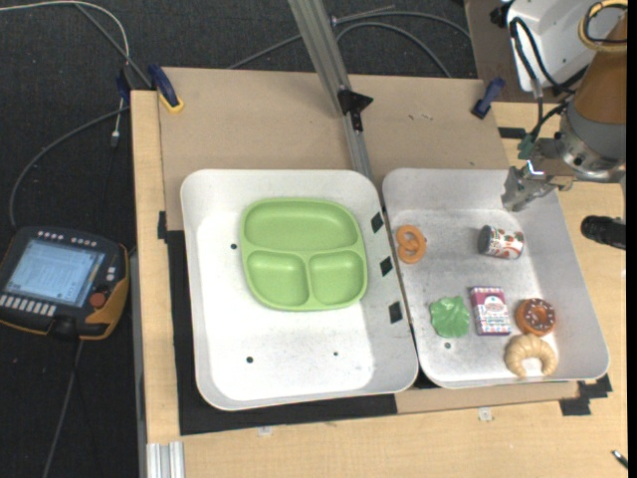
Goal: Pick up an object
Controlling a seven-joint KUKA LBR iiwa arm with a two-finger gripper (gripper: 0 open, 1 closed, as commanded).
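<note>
The right bin [468, 192] holds several small objects. An orange ring [410, 243] lies near its left wall. A small can [500, 242] lies on its side in the middle. Nearer the front are a green leafy piece [450, 316], a pink box [489, 311], a chocolate donut [536, 316] and a croissant [531, 355]. My gripper [520, 189] hangs above the bin's back right part, just beyond and above the can, with nothing visibly between its fingers.
The left bin [214, 267] carries a green divided plate [303, 253]. A metal post [328, 58] rises at a slant from between the bins. A teach pendant [60, 282] lies on the floor at the left. Blue clamps [165, 88] grip the board's back corners.
</note>
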